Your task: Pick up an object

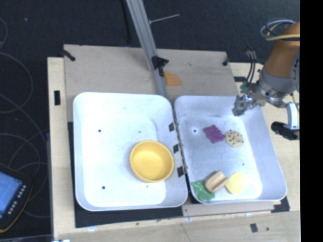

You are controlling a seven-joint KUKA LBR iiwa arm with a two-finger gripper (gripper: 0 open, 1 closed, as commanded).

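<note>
Jaws state unreadable; gripper poised over right bin far corner, apart from purple block and cookie nearer bin's middle.

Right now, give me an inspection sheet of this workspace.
Surface: bench bearing left bin and right bin.
Job's things: yellow bowl in left bin; purple piece, cookie, tan block, yellow lump, green piece in right bin.
Clutter: orange patch on the back board.
Grippers: gripper above right bin's far right corner, nothing seen held.
Cables: loops on the dark floor at left.
Surroundings: metal rail, screen device.
</note>
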